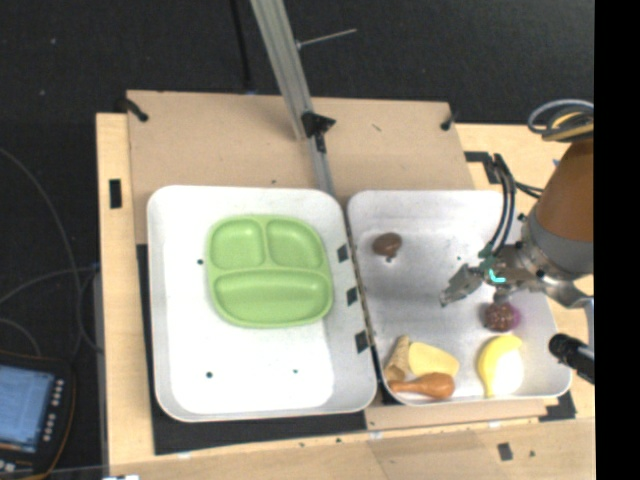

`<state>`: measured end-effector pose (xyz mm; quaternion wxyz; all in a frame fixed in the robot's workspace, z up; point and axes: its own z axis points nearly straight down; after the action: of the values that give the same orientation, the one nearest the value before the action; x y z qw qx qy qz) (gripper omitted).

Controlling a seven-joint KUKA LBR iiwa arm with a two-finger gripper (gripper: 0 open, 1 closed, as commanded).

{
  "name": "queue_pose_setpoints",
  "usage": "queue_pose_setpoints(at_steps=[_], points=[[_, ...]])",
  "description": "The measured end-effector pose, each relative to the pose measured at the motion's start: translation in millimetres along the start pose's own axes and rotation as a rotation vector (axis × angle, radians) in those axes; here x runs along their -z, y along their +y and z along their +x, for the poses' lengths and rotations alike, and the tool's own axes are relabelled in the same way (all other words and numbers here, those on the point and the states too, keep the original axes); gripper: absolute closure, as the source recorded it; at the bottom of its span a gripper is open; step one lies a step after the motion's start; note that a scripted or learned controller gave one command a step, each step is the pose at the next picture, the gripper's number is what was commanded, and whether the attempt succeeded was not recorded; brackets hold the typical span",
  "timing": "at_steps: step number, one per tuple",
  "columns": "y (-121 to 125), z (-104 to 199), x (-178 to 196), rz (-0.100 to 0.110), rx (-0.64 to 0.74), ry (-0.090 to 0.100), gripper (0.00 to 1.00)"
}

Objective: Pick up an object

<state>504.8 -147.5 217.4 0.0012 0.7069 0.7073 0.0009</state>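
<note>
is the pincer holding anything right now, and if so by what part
Nothing is held. The pincer hangs over bare floor of the right bin, with nothing between its tips. The purple fruit and brown mushroom-like piece lie apart from it.

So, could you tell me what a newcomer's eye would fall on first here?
Probably the green divided plate, alone in the left bin. Next, the gripper over the right bin, with a brown item to its left and a dark red one beside it.
</note>
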Motion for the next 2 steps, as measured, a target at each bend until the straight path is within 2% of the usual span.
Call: queue_pose_setpoints(at_steps=[1, 2], points=[[-0.6, -0.7, -42.0, 0.005, -0.001, -0.001, 0.0], [-10.6, -1.5, -100.0, 0.007, -0.002, 0.001, 0.0]])
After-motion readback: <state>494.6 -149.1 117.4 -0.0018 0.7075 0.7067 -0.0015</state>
